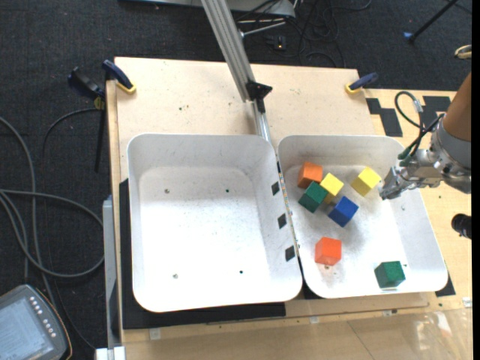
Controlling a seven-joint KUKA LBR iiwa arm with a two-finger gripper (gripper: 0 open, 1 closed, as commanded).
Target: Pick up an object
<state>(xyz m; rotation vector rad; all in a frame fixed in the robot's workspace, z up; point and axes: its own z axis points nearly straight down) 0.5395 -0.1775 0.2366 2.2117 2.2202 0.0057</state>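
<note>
The right bin [420, 223] holds several small blocks. A cluster sits near its upper left: an orange block [310, 174], a yellow block [331, 184], a dark green block [313, 197] and a blue block [344, 210]. Another yellow block [367, 181] lies just to the right of the cluster. A red-orange block [328, 250] sits lower in the bin, and a green block [390, 274] rests near the front right corner. My gripper [391, 189] hangs over the bin's right part, just right of the second yellow block, with nothing seen between its fingers.
The left bin [150, 163] stands beside the right one on the wooden bench. A slanted metal pole [229, 40] crosses from the top to the gap between the bins. Clamps sit at the bench's back corners [120, 77]. Cables lie on the floor at left.
</note>
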